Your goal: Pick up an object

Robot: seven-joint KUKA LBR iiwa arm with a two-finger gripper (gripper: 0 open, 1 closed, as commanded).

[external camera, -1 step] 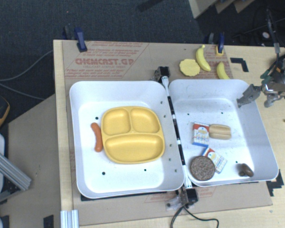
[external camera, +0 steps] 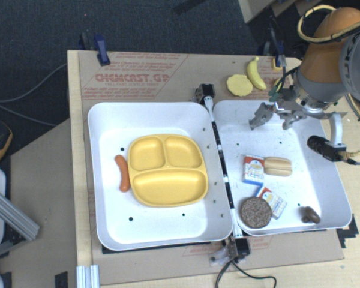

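**Arm's tool hovers open over the right bin**

Camera view, from above at a slant: a table (external camera: 138, 71) topped with brown board carries two shallow white bins side by side. The left bin (external camera: 102, 161) holds a yellow divided plate (external camera: 166, 170) in its middle, with an orange-red sausage (external camera: 123, 173) lying just beside the plate's left edge.

The right bin (external camera: 324, 185) holds several small things. A red, white and blue carton (external camera: 253, 168) lies near the middle, touching a tan bun (external camera: 278, 166) on its right. Toward the front sits a round brown patty (external camera: 255, 212), with a second small carton (external camera: 272, 202) just beside it at upper right. A small brown lump (external camera: 311, 215) rests near the front right corner.

Behind the bins, on the board, lie a banana (external camera: 256, 74) and a yellow round slice (external camera: 239, 85), close together.

The grey arm with its orange band reaches in from the right. Its tool (external camera: 275, 117) sits over the back part of the right bin, fingers spread apart with nothing between them. It is well apart from the cartons and bun.
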